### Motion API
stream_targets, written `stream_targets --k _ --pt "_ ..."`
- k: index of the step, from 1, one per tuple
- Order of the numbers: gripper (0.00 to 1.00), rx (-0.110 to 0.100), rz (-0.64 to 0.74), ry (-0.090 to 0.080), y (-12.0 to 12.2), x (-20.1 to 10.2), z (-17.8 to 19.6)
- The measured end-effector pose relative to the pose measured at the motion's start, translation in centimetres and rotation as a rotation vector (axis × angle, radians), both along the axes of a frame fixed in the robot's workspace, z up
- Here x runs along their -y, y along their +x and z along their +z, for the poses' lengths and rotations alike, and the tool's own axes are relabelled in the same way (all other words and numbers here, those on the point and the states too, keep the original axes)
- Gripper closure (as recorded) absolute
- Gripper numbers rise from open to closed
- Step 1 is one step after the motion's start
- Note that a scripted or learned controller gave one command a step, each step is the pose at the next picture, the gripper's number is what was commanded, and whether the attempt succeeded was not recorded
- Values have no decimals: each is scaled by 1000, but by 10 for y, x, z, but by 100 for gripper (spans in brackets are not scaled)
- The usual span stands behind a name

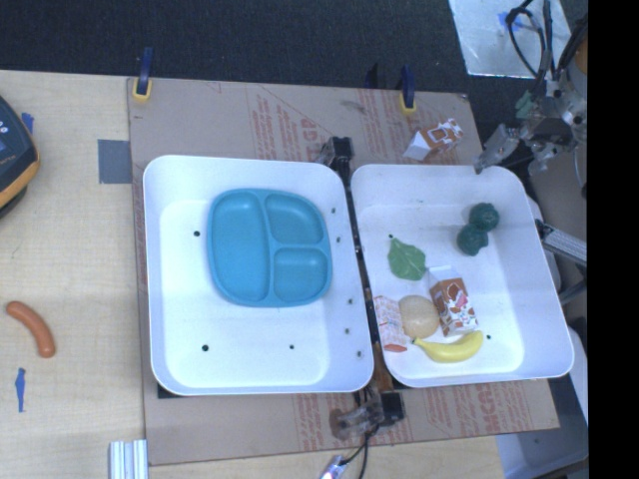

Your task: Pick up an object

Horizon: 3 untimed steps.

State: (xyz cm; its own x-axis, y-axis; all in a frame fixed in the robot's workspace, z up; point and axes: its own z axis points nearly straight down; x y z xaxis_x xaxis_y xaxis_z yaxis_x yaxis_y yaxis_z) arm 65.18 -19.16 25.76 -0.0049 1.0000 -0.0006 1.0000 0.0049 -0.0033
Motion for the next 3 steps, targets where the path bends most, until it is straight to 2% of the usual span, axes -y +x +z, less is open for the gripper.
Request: stream_targets --k 1,2,3 --pt "0 8 2 4 -6 -12 -143" --pt "0 3 -2 0 5 20 -66" --pt "0 -1 0 0 -47 20 -165"
